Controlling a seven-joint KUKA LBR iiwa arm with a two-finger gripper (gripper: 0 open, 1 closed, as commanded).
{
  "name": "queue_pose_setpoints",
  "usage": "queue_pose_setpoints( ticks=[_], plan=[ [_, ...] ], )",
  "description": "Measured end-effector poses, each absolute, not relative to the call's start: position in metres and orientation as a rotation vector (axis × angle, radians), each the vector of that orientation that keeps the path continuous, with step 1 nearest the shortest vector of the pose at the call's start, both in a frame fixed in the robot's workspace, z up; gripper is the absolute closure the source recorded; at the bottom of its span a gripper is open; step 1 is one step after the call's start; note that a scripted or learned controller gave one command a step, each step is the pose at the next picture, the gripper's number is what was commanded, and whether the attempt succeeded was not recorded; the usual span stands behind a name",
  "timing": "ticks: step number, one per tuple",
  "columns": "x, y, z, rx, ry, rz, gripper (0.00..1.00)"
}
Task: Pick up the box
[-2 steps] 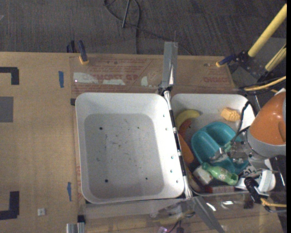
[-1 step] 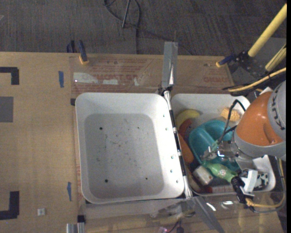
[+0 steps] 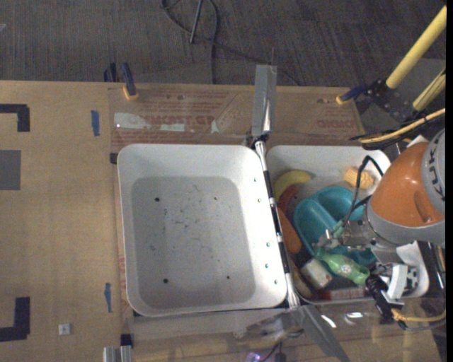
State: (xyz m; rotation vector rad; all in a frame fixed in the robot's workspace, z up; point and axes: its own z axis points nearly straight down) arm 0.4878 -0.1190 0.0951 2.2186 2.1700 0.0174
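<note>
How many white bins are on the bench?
2. The left bin sits in the middle of the camera view. The right bin sits beside it, holding a jumble of things, partly covered by the arm.

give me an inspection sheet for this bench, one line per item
surface: cardboard-covered bench with blue tape marks; left bin and right bin side by side
job's things: box cannot be told apart in the right bin's pile
clutter: teal scoop, yellow piece, green bottle, all crowded in the right bin
grippers: gripper low over the pile; arm above it
cables: black cable by the arm; more cables on the floor
surroundings: dark carpet, yellow pole, clamps at the bench edge
</note>
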Motion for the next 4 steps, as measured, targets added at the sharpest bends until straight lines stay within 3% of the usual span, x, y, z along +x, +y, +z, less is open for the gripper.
queue_pose_setpoints(
  ticks=[1,2,4],
  plan=[
    [0.489,-0.111,0.096,2.190,2.177,0.011,0.00],
    [0.487,-0.179,0.094,2.231,2.179,0.017,0.00],
    [0.492,-0.112,0.098,2.210,2.140,0.020,0.00]
  ],
)
